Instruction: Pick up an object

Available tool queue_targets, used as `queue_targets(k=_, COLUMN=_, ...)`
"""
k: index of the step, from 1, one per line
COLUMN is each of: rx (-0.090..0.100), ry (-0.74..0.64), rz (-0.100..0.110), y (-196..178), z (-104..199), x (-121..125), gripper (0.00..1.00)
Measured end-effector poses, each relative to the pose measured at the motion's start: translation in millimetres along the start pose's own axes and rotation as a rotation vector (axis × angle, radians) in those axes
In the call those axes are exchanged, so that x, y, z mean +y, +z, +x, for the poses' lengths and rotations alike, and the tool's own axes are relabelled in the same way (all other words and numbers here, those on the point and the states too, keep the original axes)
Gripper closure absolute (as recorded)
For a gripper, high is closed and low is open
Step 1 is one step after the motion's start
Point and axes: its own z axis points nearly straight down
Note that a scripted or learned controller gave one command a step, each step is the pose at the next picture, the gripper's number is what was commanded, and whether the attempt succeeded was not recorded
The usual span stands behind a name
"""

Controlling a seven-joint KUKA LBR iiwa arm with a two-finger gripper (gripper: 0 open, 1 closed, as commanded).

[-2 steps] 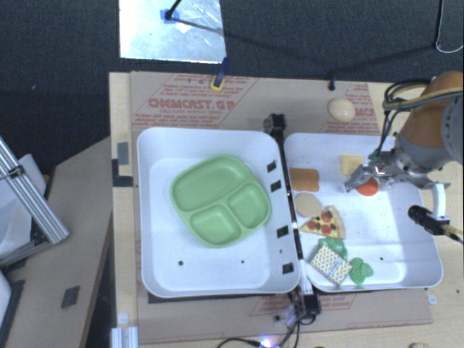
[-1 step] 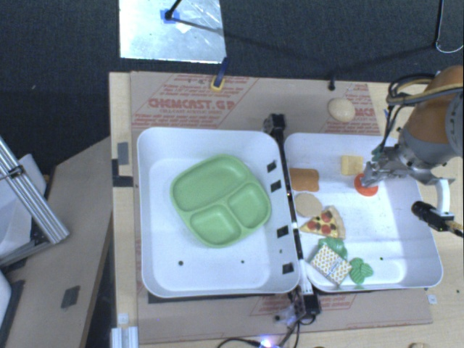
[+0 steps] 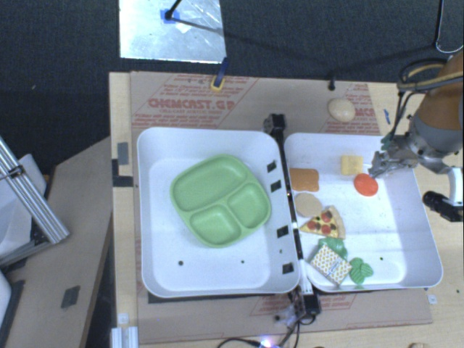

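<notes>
At the near edge of the right bin (image 3: 424,216) lie the closest things: a patterned packet (image 3: 330,264) with a green leafy piece (image 3: 359,270) touching its right side, close to the bin's near-left corner. The gripper (image 3: 380,166) reaches in over the right bin's far-right part from the grey arm (image 3: 435,122), its tip low and just above the red round piece (image 3: 366,185), which lies on the bin floor; whether the tip is spread or pressed together I cannot tell, and nothing shows pinched in it. Just left of the gripper sits a yellow block (image 3: 351,165). Farther left, along the bin's left edge, an orange-brown slab (image 3: 304,179) lies beyond a pale round disc (image 3: 308,204), with a pizza slice (image 3: 324,225) nearer still. On the bench beyond the right bin's far edge rests a cream ball (image 3: 341,109). The left bin (image 3: 156,216) carries a green divided plate (image 3: 220,200) near its middle.
</notes>
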Motion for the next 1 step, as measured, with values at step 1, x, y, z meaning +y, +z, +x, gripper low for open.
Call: queue_targets(k=1, rx=-0.001, ry=-0.001, rz=-0.002, y=-62.9, z=6.1, x=0.0, gripper=1.0)
